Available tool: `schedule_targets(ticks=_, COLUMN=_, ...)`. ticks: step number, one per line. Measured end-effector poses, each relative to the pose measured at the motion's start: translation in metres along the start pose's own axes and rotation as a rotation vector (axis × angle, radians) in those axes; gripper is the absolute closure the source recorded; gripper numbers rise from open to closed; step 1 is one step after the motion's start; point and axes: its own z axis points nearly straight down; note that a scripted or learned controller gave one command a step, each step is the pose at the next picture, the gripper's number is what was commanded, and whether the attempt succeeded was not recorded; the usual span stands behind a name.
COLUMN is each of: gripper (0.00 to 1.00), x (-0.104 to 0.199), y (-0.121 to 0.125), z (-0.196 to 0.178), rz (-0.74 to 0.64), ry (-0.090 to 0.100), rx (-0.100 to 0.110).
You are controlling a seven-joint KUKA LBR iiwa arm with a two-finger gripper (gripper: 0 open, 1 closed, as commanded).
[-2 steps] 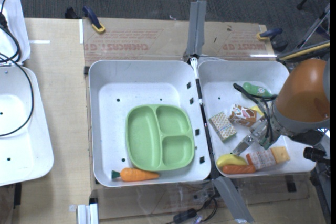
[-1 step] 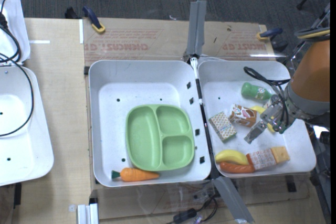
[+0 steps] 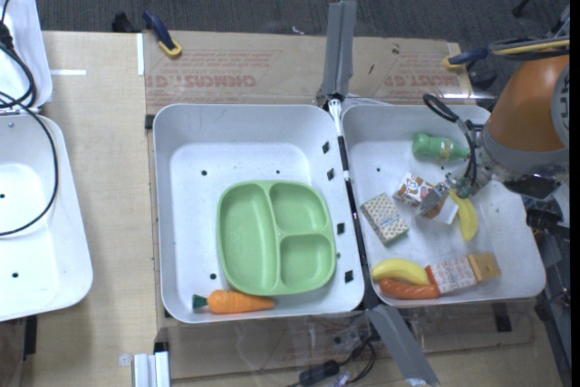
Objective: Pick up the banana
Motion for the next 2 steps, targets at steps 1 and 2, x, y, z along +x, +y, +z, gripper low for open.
schedule_targets(ticks=1, gripper=0.0, x=-0.021, y=0.008, z=-0.022, rz=0.277, ry=0.002, rx=0.005)
schedule_targets(ticks=2, gripper=0.0, x=-0.056, y=0.005, z=-0.001, rz=0.399, ry=0.007, rx=0.004)
